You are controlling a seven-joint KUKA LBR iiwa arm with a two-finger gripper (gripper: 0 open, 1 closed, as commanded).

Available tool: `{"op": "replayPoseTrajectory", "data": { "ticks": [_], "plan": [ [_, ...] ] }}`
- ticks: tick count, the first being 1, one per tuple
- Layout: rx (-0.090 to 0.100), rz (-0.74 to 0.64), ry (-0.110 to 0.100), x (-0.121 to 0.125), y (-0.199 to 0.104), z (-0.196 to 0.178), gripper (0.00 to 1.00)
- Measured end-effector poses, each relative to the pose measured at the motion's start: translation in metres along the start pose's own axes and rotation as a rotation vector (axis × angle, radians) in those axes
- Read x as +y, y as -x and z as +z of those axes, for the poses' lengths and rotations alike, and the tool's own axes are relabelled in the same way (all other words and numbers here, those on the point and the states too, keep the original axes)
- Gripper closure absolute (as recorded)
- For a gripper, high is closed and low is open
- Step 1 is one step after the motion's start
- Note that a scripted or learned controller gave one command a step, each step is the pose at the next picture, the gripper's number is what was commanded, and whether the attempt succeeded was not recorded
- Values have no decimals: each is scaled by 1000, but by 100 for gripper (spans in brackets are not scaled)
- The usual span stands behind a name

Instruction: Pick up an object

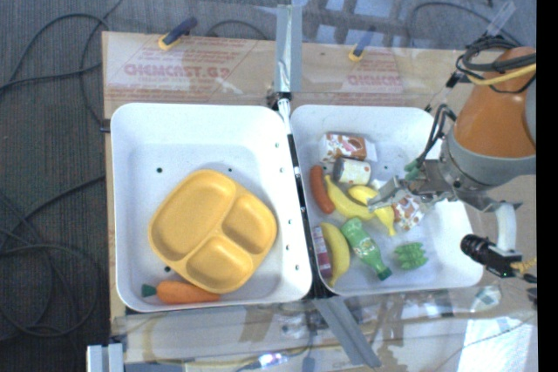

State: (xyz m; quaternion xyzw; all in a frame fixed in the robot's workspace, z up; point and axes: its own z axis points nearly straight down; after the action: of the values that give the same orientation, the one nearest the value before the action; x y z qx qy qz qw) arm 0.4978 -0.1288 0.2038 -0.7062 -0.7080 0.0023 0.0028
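Note:
My gripper (390,192) reaches in from the right and hangs low over the middle of the right bin (453,270). Its tip is just above a yellow banana (347,203) and a small yellow piece (361,172). A red and white packet (408,211) lies right under the wrist. Close by are a green bottle (364,247), a second banana (336,248), a red sausage (321,189), a printed box (347,146) and a green broccoli piece (410,254). I see nothing lifted off the bin floor.
The left bin (139,135) holds a yellow divided plate (214,229) and an orange carrot (181,293) at its front edge. A raised rim (296,187) separates the bins. The arm's orange band (497,113) looms over the right bin's far right side.

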Motion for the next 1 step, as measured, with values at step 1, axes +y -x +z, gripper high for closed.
{"op": "replayPoseTrajectory", "data": {
  "ticks": [1],
  "plan": [
    [2, 257, -1, -15, 6, 14, 0]
  ]
}}
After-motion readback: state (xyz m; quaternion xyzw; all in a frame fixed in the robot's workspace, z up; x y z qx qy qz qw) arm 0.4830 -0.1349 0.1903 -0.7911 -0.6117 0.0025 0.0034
